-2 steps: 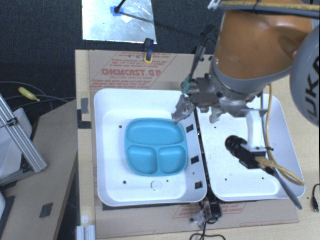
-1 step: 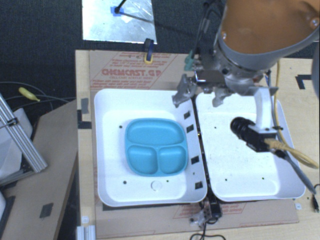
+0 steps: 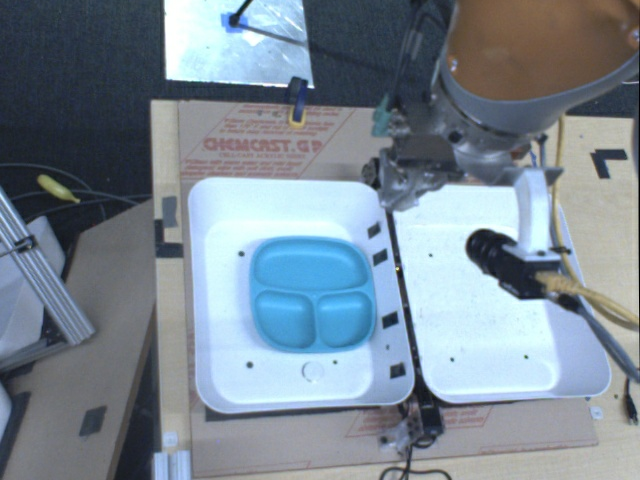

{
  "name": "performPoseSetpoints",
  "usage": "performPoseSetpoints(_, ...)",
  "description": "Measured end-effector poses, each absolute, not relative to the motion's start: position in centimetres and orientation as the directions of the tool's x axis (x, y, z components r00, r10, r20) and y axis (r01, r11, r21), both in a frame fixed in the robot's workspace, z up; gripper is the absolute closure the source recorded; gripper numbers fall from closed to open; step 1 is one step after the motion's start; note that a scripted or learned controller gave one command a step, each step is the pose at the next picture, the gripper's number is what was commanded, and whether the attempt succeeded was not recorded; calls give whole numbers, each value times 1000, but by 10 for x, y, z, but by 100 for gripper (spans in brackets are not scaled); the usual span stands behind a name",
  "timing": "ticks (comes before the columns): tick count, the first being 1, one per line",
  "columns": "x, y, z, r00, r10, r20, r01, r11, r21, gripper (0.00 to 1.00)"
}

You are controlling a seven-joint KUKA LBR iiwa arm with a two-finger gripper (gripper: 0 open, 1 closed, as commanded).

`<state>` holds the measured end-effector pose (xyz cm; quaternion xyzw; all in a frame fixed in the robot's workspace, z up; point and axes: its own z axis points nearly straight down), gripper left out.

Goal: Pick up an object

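Two shallow white plastic bins [image 3: 215, 298]; light-blue sectioned plastic tray [image 3: 310, 293] lies in left one. Gripper [image 3: 405, 183] state: cannot tell. You should approach tray rim slowly, w/ centred alignment.

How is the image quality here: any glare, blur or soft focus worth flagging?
Camera view: the arm's orange band looms close and soft-focused; the foil sheet glares; the blue tray and left bin are evenly lit and fairly sharp.
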<state>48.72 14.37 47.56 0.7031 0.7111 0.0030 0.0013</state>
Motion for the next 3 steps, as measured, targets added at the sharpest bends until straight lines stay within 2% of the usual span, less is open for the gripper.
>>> performPoseSetpoints(1, 488, 144, 487, -17, 1000, 3, 1000, 17, 8, 100)
performPoseSetpoints(2, 486, 114, 376, 3, 1000, -2, 1000, -3, -6, 100)
performPoseSetpoints(3, 511, 81, 389, 2, 1000, 0, 1000, -2, 4, 100)
